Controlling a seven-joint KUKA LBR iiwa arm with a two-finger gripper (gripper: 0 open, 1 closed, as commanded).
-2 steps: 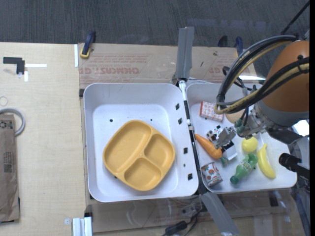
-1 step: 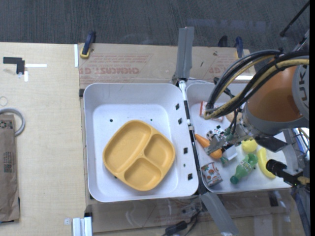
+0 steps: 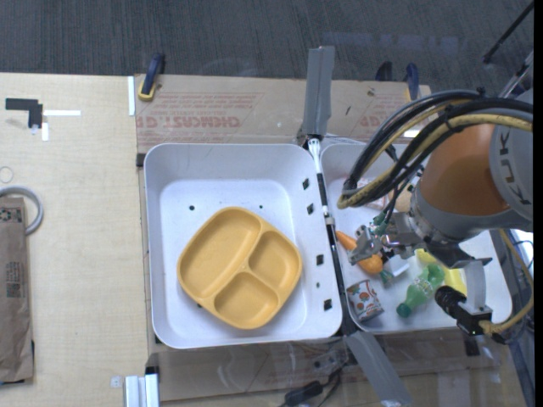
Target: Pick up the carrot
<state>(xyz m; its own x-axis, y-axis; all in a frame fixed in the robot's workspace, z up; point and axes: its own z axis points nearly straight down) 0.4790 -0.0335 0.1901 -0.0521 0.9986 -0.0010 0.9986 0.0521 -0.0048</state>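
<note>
Pale wooden surface (image 3: 76,227) across the left and under both bins, with a brown cardboard sheet (image 3: 229,108) lying behind them. Left bin (image 3: 157,253) large, white and shallow, carrying a yellow three-compartment plate (image 3: 240,266) set at a slant near its middle. Right bin (image 3: 333,155) touching the left one along a shared edge, largely covered by the arm. Grey arm (image 3: 462,185) with an orange band reaching in from the right, black and yellow cables (image 3: 399,134) looping over it toward the bin wall. Brown paper bag (image 3: 13,287) lying flat at the far left edge of the surface. Tool (image 3: 373,242) low over the left part of the right bin, pointing toward the shared wall; how far apart its fingers stand cannot be told, nor whether anything sits between them. Green bottle-shaped toy (image 3: 416,295) lying in the right bin below the arm, beside a yellow-green item (image 3: 431,275). Small printed carton (image 3: 363,302) near the front left corner of the right bin. Carrot (image 3: 361,257), orange, lying in the right bin just beside the dividing wall, right at the tool's tip, partly hidden by it. Blue-and-yellow clamp (image 3: 152,76) at the rear edge of the cardboard.
</note>
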